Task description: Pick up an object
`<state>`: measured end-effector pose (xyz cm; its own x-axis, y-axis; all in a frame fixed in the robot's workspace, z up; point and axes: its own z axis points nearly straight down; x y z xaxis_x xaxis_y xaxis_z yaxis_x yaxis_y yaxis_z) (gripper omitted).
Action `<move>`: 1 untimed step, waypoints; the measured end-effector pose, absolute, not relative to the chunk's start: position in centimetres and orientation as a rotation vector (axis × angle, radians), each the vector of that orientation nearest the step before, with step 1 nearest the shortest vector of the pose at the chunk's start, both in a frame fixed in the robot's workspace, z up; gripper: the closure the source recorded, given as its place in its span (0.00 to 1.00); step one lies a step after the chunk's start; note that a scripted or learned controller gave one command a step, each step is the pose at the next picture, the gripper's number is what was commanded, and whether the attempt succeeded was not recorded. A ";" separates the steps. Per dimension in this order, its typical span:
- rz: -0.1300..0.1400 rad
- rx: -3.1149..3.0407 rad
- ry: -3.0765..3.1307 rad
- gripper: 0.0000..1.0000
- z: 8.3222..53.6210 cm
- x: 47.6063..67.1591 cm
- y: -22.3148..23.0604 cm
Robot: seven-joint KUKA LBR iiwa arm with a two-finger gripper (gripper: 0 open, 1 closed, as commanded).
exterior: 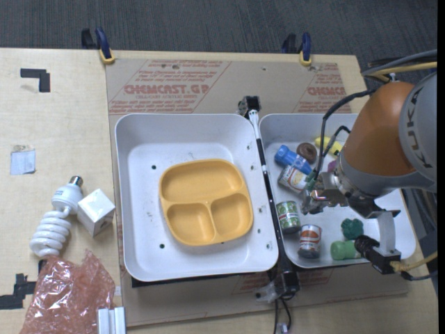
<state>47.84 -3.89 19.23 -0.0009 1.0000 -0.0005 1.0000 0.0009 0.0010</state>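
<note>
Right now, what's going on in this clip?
A KUKA arm reaches from the right over the right bin, its gripper low among small cans and bottles such as a red-labelled can. Nothing is visibly held. The left bin holds a yellow divided tray. A spiral light bulb lies outside on the bench.

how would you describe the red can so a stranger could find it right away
Look in the right bin, along its near edge. The red can stands just right of the divider, below a green-labelled can. Its red and white label sets it apart from the green toys to its right.
</note>
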 end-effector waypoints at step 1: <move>0.000 2.220 2.220 0.00 16.9 50.6 -9.5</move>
<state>50.58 -9.50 16.90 -0.0002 1.0000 -0.0015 1.0000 0.0002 0.0015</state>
